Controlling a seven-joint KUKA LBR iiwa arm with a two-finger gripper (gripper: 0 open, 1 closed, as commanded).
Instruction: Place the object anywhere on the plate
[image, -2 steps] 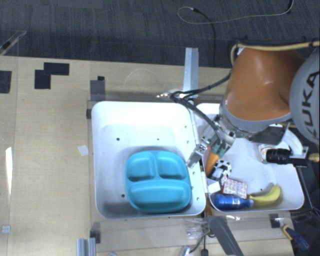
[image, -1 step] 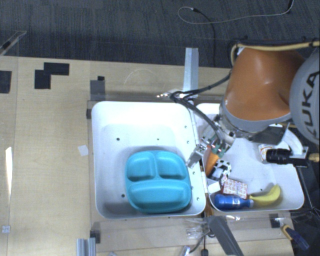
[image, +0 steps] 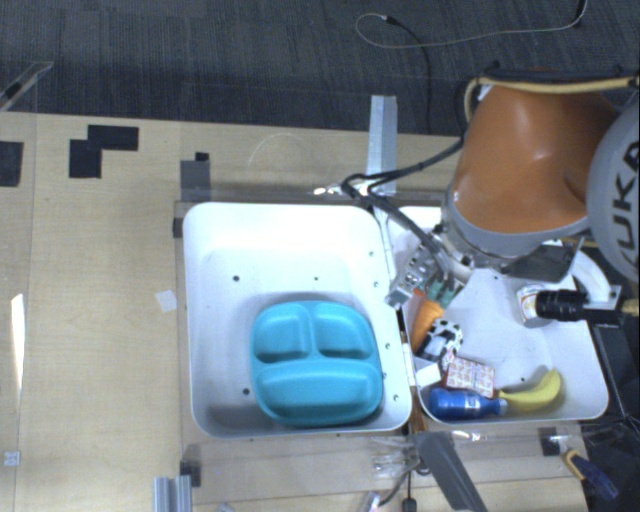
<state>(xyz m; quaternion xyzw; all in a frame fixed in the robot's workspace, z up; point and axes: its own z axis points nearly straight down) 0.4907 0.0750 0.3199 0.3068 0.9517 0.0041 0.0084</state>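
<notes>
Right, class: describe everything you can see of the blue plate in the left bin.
The plate is light blue, looks like smooth plastic, and has a rounded rectangular shape. Raised ridges split it into three compartments: two smaller ones on the far side and one wide one on the near side. It lies flat on the floor of the left bin, toward the near right corner, close to the wall shared with the right bin. Nothing rests on it, and the arm does not touch it.

A single fixed camera looks steeply down on the tabletop (image: 90, 330) from moderate height, framing both white bins (image: 290, 230), with the arm (image: 530, 160) entering from the right.
</notes>
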